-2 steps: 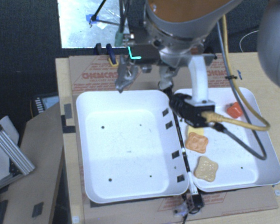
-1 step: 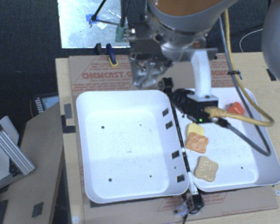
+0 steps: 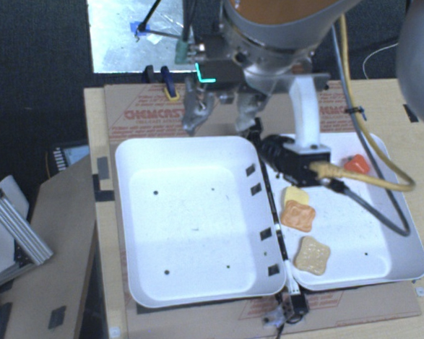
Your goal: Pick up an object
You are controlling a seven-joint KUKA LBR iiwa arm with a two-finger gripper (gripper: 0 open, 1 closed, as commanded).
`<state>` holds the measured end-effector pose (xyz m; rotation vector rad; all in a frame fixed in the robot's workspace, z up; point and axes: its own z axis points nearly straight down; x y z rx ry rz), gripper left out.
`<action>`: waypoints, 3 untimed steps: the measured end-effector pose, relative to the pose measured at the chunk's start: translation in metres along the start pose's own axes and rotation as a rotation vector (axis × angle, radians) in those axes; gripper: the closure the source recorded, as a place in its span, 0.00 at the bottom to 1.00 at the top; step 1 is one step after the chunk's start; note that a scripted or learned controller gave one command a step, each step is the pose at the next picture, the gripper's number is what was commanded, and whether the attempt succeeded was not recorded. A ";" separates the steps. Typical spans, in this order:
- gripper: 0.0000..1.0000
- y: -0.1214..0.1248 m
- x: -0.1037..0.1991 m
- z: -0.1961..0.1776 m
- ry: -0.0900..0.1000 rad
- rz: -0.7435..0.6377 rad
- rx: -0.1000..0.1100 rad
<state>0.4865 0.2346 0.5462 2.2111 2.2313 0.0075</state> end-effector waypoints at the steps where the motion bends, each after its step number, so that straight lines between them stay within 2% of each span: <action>1: 1.00 0.000 0.000 -0.012 0.002 -0.004 -0.003; 2: 1.00 0.025 -0.001 0.013 -0.004 0.009 0.004; 3: 0.00 0.024 -0.001 0.011 -0.003 0.007 0.002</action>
